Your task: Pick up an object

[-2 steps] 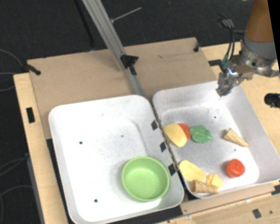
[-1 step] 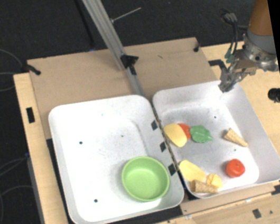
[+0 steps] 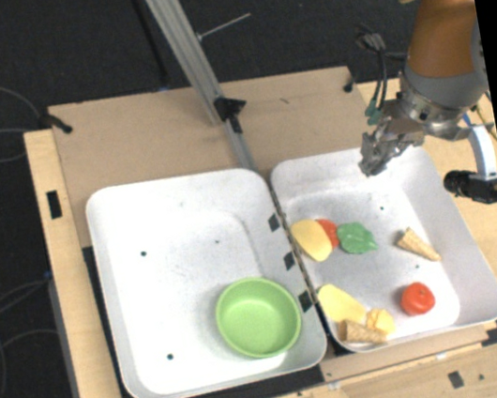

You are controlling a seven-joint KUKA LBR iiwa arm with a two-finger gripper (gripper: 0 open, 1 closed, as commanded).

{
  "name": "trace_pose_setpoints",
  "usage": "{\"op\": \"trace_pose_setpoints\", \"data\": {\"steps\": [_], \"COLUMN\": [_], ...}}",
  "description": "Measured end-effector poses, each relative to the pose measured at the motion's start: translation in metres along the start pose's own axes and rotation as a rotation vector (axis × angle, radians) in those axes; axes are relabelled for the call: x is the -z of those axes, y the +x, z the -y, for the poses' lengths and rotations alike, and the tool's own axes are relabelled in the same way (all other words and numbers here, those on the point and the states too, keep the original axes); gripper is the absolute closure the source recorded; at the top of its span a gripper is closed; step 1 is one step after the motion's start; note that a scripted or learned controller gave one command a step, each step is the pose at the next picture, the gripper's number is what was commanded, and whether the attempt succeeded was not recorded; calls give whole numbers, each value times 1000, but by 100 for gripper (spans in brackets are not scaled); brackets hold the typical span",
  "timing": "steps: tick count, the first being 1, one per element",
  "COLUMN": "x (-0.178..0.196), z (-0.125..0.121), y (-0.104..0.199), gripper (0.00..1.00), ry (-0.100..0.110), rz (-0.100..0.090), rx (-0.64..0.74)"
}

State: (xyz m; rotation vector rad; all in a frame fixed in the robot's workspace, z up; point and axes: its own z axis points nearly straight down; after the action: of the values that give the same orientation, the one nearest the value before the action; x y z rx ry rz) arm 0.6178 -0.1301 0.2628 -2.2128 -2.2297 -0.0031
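Gripper (image 3: pixel 377 161) poised over the far edge of the right bin (image 3: pixel 436 184), nothing seen between its fingers.

Whether the jaws are parted or closed cannot be told; they show as a dark clump pointing down and to the left. Candidate objects all lie nearer the camera, well apart from the jaws. The cone-shaped piece (image 3: pixel 417 245) has its long axis running diagonally, its narrow tip pointing up-left and its wide end down-right. The yellow oval piece (image 3: pixel 312 239) lies just beside the bin's left wall, touching a red piece (image 3: pixel 328 230) behind it, with the green leafy piece (image 3: pixel 356 238) next to them. The red tomato (image 3: pixel 418 299) sits near the front right corner; a yellow piece (image 3: pixel 339 302) and a waffle-like piece (image 3: pixel 368 326) lie at the front left. A green bowl (image 3: pixel 258 316) stands in the left bin (image 3: pixel 140 231).
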Motion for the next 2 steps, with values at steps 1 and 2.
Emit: {"op": "trace_pose_setpoints", "data": {"steps": [1, 2], "x": [-13, -7], "z": [17, 27], "y": [50, 94], "gripper": [100, 100], "ry": [2, 0], "rz": [2, -1], "rx": [-2, 0]}}
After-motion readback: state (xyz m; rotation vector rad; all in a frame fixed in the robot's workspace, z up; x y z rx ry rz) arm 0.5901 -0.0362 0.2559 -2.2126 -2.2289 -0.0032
